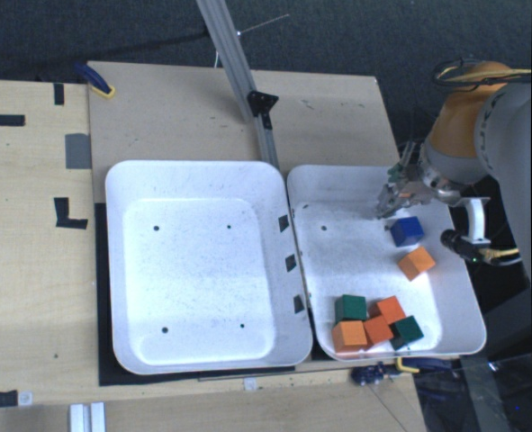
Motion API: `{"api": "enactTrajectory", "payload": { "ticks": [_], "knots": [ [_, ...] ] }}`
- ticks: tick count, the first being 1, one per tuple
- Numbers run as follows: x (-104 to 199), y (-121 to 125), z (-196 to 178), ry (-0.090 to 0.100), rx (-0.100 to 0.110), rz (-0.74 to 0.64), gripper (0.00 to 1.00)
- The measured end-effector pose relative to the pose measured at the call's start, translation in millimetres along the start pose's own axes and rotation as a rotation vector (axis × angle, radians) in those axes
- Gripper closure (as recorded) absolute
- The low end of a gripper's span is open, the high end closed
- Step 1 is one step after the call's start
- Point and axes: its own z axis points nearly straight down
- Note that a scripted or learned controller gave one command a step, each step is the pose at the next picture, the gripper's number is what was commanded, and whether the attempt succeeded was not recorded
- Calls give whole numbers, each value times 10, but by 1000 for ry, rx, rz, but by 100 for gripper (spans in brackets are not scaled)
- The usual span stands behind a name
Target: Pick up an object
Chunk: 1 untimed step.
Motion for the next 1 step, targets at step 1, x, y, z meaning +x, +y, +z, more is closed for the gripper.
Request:
{"api": "enactTrajectory", "payload": {
  "ticks": [1],
  "knots": [
    [16,-28,-434,1,-5,3,100]
  ]
}}
